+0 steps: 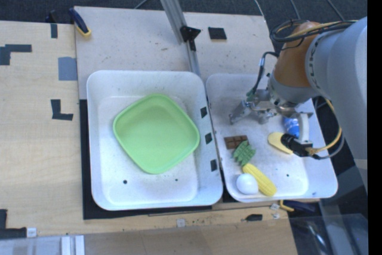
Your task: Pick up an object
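Camera view: the tool (250, 109), fingers spread and holding nothing, hangs in the right bin (319, 188) above a chocolate bar (235, 141).

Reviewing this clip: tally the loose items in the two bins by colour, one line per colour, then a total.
Green: 2, the square plate in the left bin and a small ridged piece.
Yellow: 2, the corn-like piece and a banana-like piece.
White: 1, a ball.
Brown: 1, a block.
Blue: 1, a small item.
Total: 7
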Robot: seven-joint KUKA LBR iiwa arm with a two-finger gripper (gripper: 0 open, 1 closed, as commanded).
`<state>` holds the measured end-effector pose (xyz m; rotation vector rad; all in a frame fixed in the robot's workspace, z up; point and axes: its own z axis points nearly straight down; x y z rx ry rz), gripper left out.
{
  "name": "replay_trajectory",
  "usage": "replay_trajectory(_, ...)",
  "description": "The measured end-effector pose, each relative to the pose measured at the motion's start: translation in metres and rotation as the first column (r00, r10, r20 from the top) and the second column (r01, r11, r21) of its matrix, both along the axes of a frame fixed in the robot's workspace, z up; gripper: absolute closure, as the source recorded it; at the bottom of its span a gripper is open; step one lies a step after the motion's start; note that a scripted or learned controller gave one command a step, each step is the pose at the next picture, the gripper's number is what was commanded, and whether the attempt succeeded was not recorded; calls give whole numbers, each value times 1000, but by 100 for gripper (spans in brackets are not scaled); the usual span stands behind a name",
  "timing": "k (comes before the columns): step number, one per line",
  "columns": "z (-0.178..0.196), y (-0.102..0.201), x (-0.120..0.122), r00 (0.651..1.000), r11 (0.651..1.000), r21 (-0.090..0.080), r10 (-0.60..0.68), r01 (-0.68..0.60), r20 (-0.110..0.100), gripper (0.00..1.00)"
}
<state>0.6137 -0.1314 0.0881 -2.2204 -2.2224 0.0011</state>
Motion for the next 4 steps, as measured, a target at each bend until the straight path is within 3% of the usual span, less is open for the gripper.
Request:
replay_trajectory(1,12,-1,1,1000,1000,-1,0,0,3,100)
replay_trajectory(3,114,10,4,1000,1000,0,0,0,4,100)
replay_trajectory(4,111,65,20,1000,1000,2,4,-4,0,100)
